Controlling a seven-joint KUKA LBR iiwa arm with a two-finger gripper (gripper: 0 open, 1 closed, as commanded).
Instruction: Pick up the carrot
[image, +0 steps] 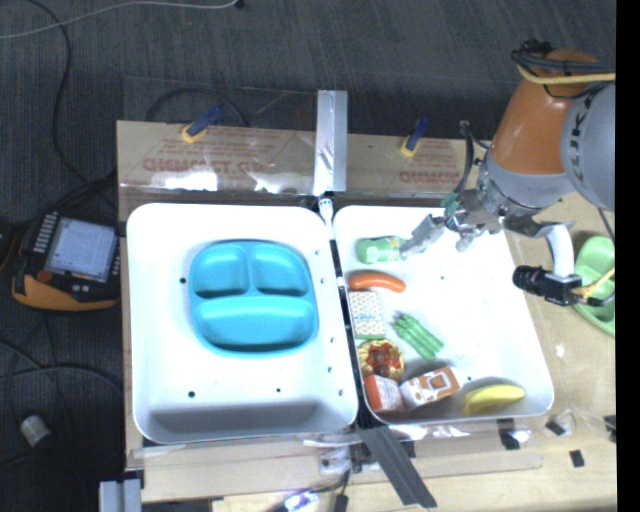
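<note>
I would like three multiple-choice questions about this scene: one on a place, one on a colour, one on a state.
1. Where does the carrot lie?
A. in the right bin, near its left wall
B. on the divided plate
C. on the bench outside the bins

2. What colour is the divided plate in the left bin?
A. red
B. blue
C. yellow

3. Where is the gripper relative to the carrot?
A. closed around it
B. lifting it over the left bin
C. apart from it, over the far end of the right bin

Answers: 1 A, the orange carrot rests beside the wall between the bins. 2 B, the plate is light blue. 3 C, white bin floor shows between them.
</note>
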